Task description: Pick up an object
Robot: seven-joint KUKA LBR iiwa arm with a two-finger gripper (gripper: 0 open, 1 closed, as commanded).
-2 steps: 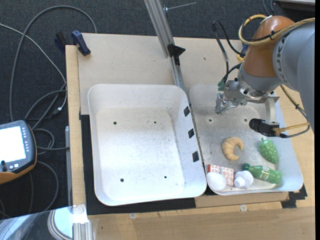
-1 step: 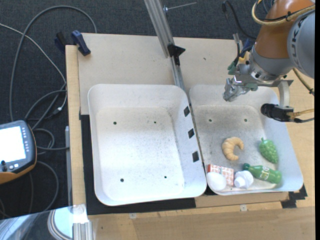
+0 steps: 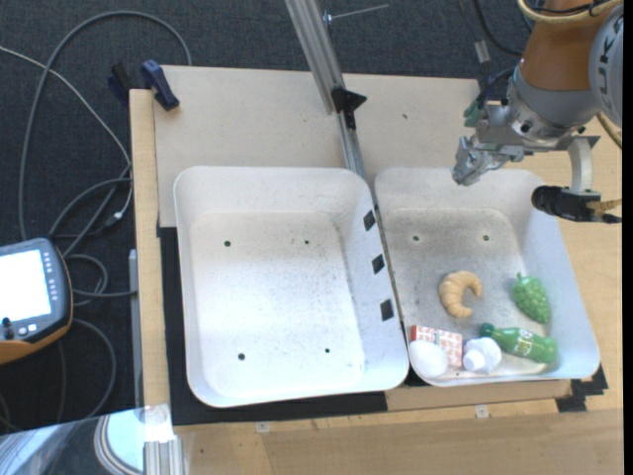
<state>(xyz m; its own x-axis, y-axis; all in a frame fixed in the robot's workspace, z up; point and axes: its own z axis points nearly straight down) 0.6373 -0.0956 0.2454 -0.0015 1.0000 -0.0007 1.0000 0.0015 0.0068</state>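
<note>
Two white bins (image 3: 198,206) sit on my bench. My gripper (image 3: 469,169) hangs over the right bin's far edge; I can't tell its grip. Croissant (image 3: 460,292) lies below, well apart.

One camera was fixed above the bench (image 3: 247,117) and looked down on it at a slant. It stood rather far, so the left bin (image 3: 272,285) and the right bin (image 3: 475,236) were both seen whole, side by side, in the middle of the picture. The far edge of the bench lay toward the top and the near edge toward the bottom. Dark floor with cables was seen around the bench at the top and left. The arm (image 3: 569,38) came in from the upper right corner, cut off by the frame, and the claw (image 3: 470,171) was seen from above.
</note>
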